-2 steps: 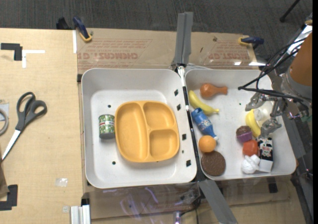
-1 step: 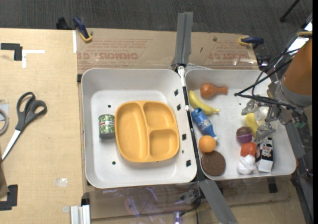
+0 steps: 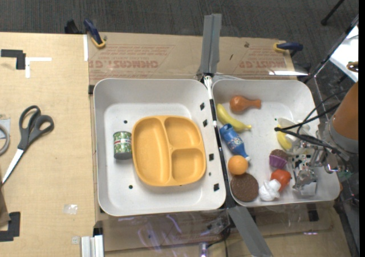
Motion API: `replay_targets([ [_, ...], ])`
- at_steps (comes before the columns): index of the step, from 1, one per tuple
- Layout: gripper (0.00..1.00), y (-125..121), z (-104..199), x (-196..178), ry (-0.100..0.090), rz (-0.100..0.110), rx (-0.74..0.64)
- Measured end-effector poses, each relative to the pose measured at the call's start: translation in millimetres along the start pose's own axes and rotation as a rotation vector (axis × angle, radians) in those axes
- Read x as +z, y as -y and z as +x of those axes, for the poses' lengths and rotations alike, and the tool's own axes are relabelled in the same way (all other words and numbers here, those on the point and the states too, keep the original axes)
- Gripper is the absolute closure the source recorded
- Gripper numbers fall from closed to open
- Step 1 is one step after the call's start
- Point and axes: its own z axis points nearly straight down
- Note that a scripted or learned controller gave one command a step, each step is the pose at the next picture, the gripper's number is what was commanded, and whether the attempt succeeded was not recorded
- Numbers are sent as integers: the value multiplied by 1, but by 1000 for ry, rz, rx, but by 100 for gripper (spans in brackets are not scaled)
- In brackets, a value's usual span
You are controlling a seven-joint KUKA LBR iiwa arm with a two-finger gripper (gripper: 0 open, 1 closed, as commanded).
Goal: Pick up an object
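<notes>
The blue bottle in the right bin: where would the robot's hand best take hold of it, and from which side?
Probably across the middle of its body, coming straight down from above. The blue bottle lies flat on the bin floor, slanted, so its long sides face up and outward for two fingers. The banana crowds its upper end and the orange its lower end, which leaves the midsection the freest part.

Pale wooden bench [image 3: 45, 193], two white bins [image 3: 108, 153] side by side, scissors [image 3: 25, 136] left, cardboard sheet [image 3: 171, 59] behind
</notes>
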Motion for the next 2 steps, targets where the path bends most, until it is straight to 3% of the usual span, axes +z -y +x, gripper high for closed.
replay_targets([
  [1, 0, -51, -30, 1, 0, 0, 89],
  [2, 0, -82, -110, 1, -2, -4, 252],
])
